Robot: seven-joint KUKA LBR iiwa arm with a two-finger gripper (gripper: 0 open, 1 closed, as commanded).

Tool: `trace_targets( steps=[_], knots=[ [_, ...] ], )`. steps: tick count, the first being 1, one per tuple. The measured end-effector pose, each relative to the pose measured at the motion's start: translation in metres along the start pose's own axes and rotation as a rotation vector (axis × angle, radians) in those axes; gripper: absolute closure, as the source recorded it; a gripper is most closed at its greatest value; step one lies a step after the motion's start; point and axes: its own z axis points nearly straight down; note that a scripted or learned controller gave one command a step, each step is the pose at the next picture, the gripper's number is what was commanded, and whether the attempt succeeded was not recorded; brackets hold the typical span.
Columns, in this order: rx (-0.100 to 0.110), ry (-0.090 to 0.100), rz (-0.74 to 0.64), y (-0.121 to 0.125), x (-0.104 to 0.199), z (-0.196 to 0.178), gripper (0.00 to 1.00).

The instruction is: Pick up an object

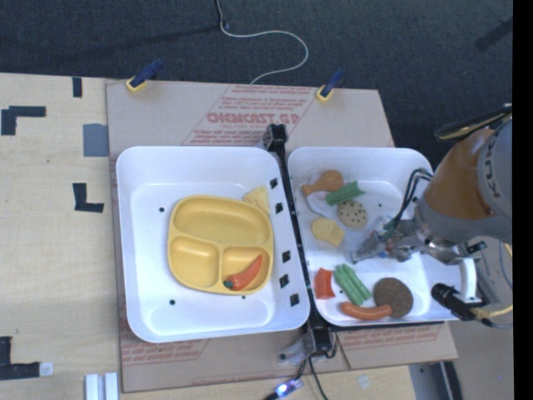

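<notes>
Toy food lies scattered in the right bin (416, 161); the cookie (353, 215) sits just left of the gripper (366, 248). Its fingers look spread and hold nothing, their tips pointing left toward it.

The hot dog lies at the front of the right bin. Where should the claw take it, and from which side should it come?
Grip the hot dog at its middle, across the narrow width, coming straight down from above. It lies flat and long, roughly along the front wall of the right bin, so fingers closing front to back fit best. The brown patty sits close behind its right end, so probably stay left of that.
</notes>
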Motion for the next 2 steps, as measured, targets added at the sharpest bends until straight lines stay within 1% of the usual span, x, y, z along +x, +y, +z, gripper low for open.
trace_targets(
  steps=[1, 2],
  knots=[
    [-0.002, -0.002, 0.000, 0.000, 0.000, -0.011, 1.00],
    [-0.003, 0.000, 0.000, -0.004, 0.005, -0.055, 1.00]
  ],
)
